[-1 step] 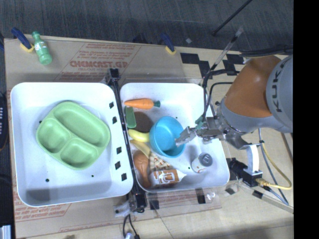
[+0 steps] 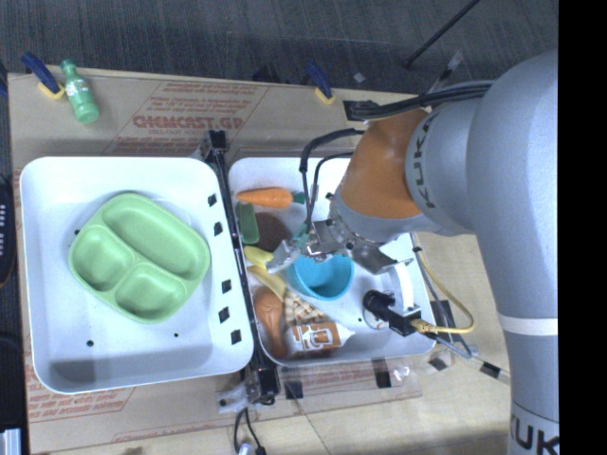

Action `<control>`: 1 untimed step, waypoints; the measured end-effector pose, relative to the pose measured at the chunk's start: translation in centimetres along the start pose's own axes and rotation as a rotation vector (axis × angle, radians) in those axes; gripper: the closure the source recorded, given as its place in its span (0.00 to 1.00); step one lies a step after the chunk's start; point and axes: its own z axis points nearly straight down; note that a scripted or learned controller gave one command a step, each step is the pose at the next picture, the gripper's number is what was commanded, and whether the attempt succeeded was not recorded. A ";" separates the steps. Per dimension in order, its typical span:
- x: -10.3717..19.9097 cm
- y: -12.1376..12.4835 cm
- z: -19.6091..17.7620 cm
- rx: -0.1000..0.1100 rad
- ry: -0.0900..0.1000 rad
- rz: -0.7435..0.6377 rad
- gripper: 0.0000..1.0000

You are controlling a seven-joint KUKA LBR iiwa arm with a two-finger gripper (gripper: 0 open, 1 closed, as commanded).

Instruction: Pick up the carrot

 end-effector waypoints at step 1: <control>-2.4 5.5 3.4 -0.006 -0.008 0.066 0.00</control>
